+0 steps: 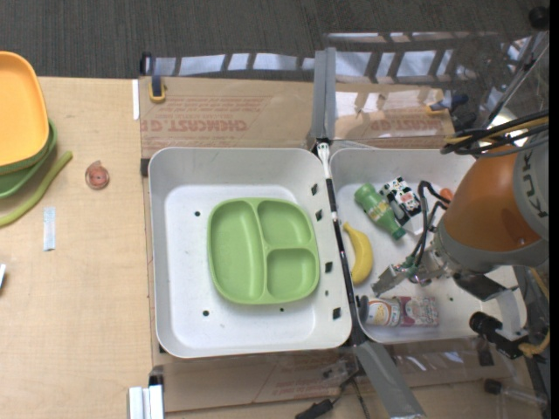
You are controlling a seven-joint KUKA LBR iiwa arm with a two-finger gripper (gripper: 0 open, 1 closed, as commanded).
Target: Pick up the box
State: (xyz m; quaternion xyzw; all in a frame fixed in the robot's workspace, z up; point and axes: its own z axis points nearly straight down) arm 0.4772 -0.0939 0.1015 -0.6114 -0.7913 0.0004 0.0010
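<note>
**Ana:** Wooden benchtop (87, 321) spreads under everything, with flattened cardboard (236, 120) beneath 2 white bins. How many things sit in each?

**Ben:** Left bin (175, 321) carries 1 item: a green divided plate (262, 250) with 3 compartments, lying flat near the middle. Right bin (384, 157) carries 4 items that I can count: 1 banana (358, 251) along its left wall, 1 green bottle (378, 206) lying tilted, 1 small black-and-white toy (403, 196) just beside the bottle, and 1 box (403, 312).

**Ana:** Where exactly is that box?

**Ben:** Lying flat near the front edge of the right bin, below the banana's lower tip, its long side running left to right. It has a pale printed face with a reddish end on the left.

**Ana:** And the arm?

**Ben:** 1 arm, its orange band (489, 203) over the right bin. The gripper (403, 273) hangs just above the box, between it and the bottle. Its 2 fingers look splayed a little, with nothing between them, though the detail is small.

**Ana:** Anything off to the side?

**Ben:** On the bench at far left, 1 orange plate (19, 107) stacked on 1 green one (31, 186), and 1 small pink round thing (97, 175).
</note>
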